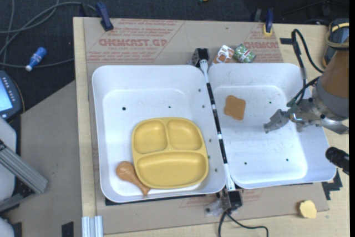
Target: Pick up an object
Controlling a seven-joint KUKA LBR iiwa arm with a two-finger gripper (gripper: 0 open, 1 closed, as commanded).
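Observation:
A brown toast-like piece [234, 107] lies flat in the right bin [288, 169], near its back left. My gripper [273, 124] hangs over the same bin, to the right of the toast and a little nearer the front, with a clear gap between them. Nothing shows in its grasp. In the left bin [111, 97] sits a yellow divided plate [168, 152]. An orange drumstick toy [131, 174] lies against the plate's front-left edge.
Two small packets [234, 54] lie on the bench behind the bins' seam. A yellow chunk [307, 208] rests on the bench at front right. Blue clamps [103, 15] [268, 19] grip the board's back edge. Cables run beside the arm at right.

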